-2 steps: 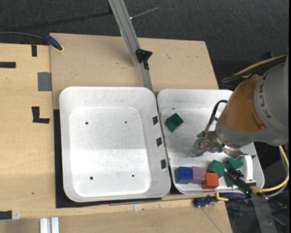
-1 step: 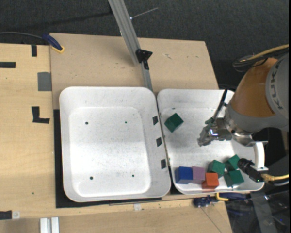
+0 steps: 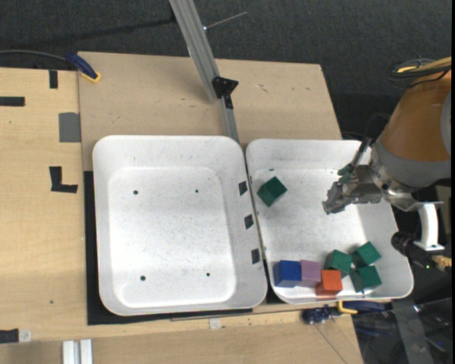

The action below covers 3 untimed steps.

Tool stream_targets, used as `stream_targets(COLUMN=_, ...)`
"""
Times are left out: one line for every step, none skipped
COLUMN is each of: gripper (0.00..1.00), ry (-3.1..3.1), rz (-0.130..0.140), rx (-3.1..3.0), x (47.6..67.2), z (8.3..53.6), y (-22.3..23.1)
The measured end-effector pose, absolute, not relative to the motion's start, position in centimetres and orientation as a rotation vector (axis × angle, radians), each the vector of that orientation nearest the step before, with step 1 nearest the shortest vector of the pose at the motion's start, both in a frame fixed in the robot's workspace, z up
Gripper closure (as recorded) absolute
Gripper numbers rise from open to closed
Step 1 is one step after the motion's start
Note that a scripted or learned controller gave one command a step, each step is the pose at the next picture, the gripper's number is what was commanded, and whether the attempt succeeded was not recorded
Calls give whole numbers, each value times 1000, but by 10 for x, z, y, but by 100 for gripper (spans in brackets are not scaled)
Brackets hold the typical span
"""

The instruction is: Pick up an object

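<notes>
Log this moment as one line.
gripper: over right bin, holds nothing seen | green block: apart | other blocks: near corner

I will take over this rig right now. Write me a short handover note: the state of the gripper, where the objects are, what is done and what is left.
Gripper: over the right bin, toward its right side; nothing is visible between its fingers.
Objects: all in the right bin. One green block lies alone near the bin's left wall. A cluster sits along the near edge: blue block, lilac block, orange block, and three green blocks.
Left bin: white, beside the right one.
Done: no object picked up yet.
Left: grasp one object and lift it.
</notes>
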State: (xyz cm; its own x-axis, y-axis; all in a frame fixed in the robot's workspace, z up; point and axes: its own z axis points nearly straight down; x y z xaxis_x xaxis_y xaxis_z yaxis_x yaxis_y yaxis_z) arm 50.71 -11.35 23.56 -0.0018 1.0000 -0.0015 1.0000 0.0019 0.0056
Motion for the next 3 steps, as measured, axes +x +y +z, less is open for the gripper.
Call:
stream_targets(gripper=100, ry=2221, rz=3, rx=2217, x=508, z=277, y=-113)
stream_targets(gripper=100, ry=2230, rz=-1, rx=2215, x=523, z=273, y=-56)
stream_targets(gripper=100, ry=2230, rz=0, rx=2215, x=530, z=273, y=-4)
